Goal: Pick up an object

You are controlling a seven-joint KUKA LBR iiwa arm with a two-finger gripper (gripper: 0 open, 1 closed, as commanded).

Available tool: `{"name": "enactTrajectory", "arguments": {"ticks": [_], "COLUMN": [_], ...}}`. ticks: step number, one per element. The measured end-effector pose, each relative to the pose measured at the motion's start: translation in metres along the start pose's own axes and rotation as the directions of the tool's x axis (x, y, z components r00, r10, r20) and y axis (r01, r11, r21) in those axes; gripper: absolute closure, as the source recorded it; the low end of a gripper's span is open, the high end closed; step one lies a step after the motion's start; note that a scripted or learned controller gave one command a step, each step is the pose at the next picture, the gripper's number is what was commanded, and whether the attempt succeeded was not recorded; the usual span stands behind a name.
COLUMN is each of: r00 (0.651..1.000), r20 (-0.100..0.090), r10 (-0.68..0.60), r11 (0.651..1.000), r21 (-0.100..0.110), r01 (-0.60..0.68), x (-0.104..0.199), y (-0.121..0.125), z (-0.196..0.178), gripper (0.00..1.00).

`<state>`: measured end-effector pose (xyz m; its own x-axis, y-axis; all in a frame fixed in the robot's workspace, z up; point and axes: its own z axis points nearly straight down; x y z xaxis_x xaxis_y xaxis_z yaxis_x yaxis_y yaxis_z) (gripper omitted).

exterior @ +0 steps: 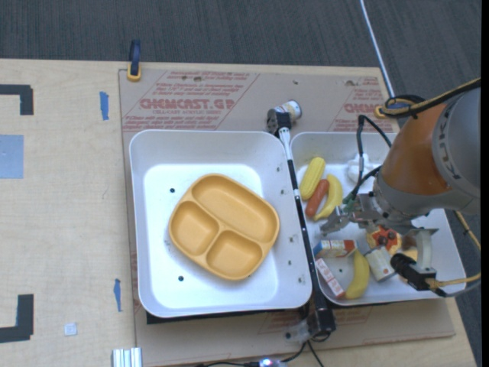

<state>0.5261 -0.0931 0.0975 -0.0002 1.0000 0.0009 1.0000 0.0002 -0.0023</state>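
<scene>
In the right bin [455,260], perhaps toy food: yellow banana [357,276]

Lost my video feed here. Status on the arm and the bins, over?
Gripper low in right bin, fingers unclear. Nothing seen held. Toy food crowded beneath: corn cob, bananas, hot dog. Yellow divided plate alone in left bin.

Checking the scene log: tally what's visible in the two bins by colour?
Yellow: 3, corn-like piece, banana-like piece, banana
Yellow-orange: 1, divided plate
Red-orange: 1, sausage-like piece
White with red: 2, small packets
Total: 7; more items under the arm are too hidden to count.
</scene>
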Motion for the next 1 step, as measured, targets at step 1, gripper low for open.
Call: {"name": "enactTrajectory", "arguments": {"ticks": [1], "r00": [1.000], "r20": [0.000], "r10": [0.000], "r11": [1.000], "r21": [-0.001], "r01": [0.000], "x": [0.0016], "y": [0.0021], "z": [0.0116], "gripper": [0.00]}}
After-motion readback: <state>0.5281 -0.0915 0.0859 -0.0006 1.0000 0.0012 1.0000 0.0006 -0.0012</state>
